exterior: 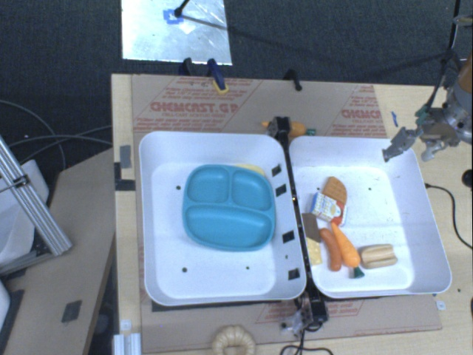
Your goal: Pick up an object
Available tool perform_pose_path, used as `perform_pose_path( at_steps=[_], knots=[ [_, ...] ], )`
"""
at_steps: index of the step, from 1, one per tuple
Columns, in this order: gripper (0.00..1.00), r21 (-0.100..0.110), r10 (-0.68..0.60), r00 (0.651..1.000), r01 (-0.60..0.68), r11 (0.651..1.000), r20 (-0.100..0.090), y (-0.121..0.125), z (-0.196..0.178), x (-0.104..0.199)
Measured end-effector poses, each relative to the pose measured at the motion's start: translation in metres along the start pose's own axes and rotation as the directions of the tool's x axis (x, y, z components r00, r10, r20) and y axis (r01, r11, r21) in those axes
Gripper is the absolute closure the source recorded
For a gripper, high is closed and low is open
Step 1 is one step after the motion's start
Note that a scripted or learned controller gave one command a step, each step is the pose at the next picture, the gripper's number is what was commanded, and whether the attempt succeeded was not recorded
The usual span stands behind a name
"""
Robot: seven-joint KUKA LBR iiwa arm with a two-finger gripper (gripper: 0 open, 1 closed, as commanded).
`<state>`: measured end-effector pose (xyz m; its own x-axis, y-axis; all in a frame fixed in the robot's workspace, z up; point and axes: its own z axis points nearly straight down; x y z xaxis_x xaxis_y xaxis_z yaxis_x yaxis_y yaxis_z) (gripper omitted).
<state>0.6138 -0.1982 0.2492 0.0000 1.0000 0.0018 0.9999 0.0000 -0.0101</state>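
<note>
My gripper (412,146) hangs over the far right corner of the right bin (384,180), open, with nothing between its fingers. Toy food lies in the near left part of that bin: a brown bread slice (336,189), a small white and blue packet (327,207), two orange carrots (340,248), a hot dog bun (378,256) and a yellow piece (315,253). The gripper is well away from all of them, up and to their right.
The left bin (159,228) holds a blue divided plate (229,205) with a yellow thing peeking out behind it. A black divider (290,198) runs between the bins. Cardboard lies under the bins, and a shiny metal sheet (176,19) lies on the floor beyond.
</note>
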Motion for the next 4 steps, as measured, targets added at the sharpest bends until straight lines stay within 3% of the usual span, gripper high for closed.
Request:
perform_pose_path(
  at_steps=[1, 2, 4],
  knots=[
    [0.00, -0.012, -0.003, 1.000, 0.003, 1.000, 0.003, 0.002, -0.008, 0.001],
    [0.00, -0.010, -0.001, 1.000, 0.001, 1.000, 0.003, 0.005, 0.035, -0.005],
    [0.00, -0.008, -0.005, 1.000, 0.005, 1.000, 0.001, 0.010, 0.158, 0.004]
  ],
)
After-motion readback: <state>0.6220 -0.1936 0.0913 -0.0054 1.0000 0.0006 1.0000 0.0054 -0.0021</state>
